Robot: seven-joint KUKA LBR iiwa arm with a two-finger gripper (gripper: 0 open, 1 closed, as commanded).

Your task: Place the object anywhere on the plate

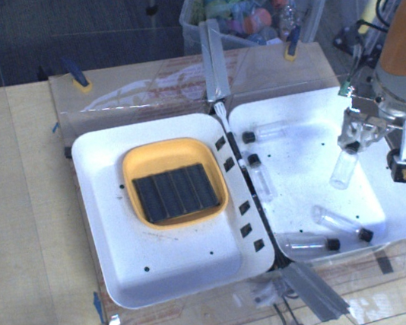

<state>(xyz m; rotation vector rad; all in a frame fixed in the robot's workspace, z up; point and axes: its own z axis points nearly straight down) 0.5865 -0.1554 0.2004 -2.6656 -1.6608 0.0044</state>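
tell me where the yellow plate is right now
The yellow plate sits in the left white bin, toward its back half, with a dark ridged slab lying on it. The pincer is over the right bin.

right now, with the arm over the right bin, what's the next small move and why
Probably carry the gripper leftward, over the divider between the bins, toward the yellow plate. A clear tube hangs tilted from the jaws, seemingly pinched at its top end above the right bin, while the plate sits in the left bin with a dark ribbed block on it.
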